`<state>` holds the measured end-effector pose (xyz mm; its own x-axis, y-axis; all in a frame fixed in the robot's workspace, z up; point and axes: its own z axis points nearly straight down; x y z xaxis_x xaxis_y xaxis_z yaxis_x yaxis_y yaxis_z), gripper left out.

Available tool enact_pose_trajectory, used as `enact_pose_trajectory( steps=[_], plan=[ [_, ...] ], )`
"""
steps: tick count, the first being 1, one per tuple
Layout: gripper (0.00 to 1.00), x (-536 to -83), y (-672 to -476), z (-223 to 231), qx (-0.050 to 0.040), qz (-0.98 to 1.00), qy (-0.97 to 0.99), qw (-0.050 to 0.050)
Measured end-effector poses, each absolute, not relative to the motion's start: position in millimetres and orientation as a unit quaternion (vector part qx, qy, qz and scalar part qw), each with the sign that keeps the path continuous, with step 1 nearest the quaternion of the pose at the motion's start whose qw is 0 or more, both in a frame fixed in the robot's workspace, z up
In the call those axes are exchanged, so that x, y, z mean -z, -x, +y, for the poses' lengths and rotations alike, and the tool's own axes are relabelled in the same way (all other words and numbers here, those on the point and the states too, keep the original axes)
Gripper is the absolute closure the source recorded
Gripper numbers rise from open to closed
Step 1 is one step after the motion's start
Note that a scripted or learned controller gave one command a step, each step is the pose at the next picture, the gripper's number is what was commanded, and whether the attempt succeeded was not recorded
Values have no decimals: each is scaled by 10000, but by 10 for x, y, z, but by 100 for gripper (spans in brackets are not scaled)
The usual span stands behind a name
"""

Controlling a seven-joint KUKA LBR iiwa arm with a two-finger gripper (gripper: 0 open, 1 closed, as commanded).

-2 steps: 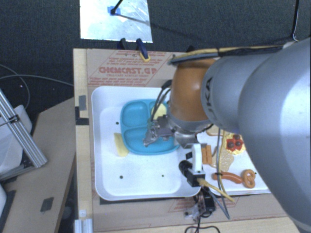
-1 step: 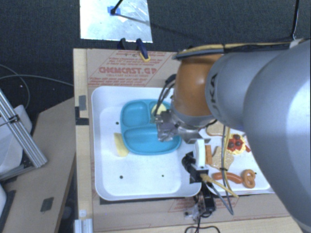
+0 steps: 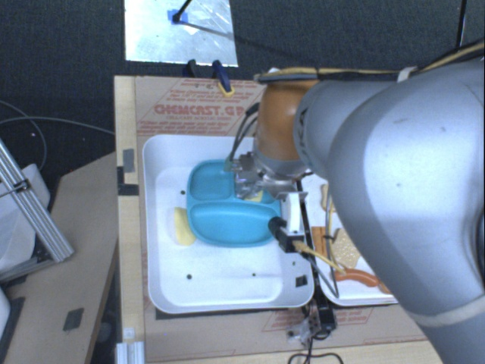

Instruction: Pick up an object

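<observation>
You had the gripper point(image 3: 246, 180) low over the left bin point(image 3: 163, 279), at the far right edge of the blue dishes. From this camera you could not tell whether it was spread or pressed together, and nothing was visibly caught in it.

The likeliest thing to pick was right under it. A smaller blue dish point(image 3: 206, 182) sat toward the back of the bin, and a larger blue dish point(image 3: 231, 224) lay in front of it, touching it. You could not tell whether they were two pieces or one moulded part. A small yellow scrap point(image 3: 254, 197) showed just beside the gripper, between the two dishes. A pale yellow piece point(image 3: 183, 226) lay against the larger dish's left side.

The dishes looked like thin moulded plastic, so you could judge them light, stiff and smooth. They would probably skid on the white bin floor or slip out of a shallow pinch. The broad hollow offered nothing to close on. The rim was the place to take hold, one side inside the wall and one outside, and the nearest stretch of rim lay by the gripper.

The pale yellow piece looked softer and narrower, and probably easier to pinch across its short width. In the right bin point(image 3: 356, 298) an orange item point(image 3: 358, 277) lay well apart from all this.
</observation>
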<state>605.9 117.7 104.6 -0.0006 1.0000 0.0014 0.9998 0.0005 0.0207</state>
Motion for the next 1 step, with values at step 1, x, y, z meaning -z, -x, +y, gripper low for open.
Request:
enact_pose_trajectory(
  steps=[1],
  plan=[
    [100, -1901, -6212, 345, -27, 7054, -7088, 41]
  ],
)
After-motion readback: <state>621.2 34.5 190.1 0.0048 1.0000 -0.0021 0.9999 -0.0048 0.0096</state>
